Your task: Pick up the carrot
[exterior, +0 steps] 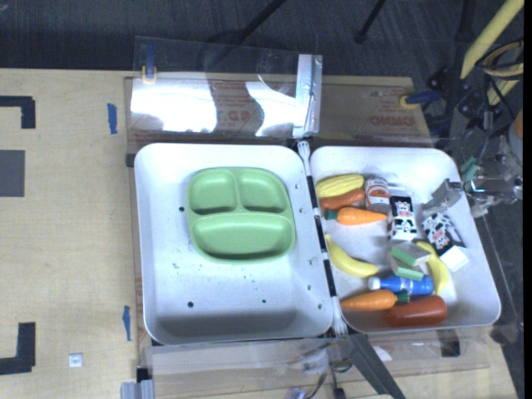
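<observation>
Carrot [362, 216] not yet picked
Jaws [453, 191] state unclear. Descend straight onto its middle, clear of corn [341, 186] and banana [349, 260].

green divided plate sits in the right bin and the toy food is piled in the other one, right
Not quite. The camera view shows the green divided plate in the left bin, not the right. The toy food, including a carrot, is piled in the right bin.
</observation>
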Robot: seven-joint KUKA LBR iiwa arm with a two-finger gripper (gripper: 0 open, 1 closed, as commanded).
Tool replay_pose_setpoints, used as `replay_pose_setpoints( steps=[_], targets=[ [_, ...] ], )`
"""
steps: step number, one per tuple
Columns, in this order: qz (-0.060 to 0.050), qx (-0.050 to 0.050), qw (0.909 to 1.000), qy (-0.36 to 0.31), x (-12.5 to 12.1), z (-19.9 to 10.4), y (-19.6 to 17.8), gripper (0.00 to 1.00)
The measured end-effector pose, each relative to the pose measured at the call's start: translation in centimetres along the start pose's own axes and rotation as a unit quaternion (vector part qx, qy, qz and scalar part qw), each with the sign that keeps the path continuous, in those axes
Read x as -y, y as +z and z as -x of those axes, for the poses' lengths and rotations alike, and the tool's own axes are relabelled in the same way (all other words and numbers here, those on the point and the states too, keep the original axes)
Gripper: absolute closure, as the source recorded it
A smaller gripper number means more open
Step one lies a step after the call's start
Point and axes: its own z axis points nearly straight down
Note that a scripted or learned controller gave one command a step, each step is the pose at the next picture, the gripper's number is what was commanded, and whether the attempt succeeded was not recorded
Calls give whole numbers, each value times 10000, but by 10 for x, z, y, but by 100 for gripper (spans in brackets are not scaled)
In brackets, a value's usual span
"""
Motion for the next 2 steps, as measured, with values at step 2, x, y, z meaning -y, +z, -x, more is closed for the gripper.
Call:
replay_pose_setpoints(
  steps=[2],
  targets=[
    [60,16,9911,1332,-74,-46,167,0]
  ],
)
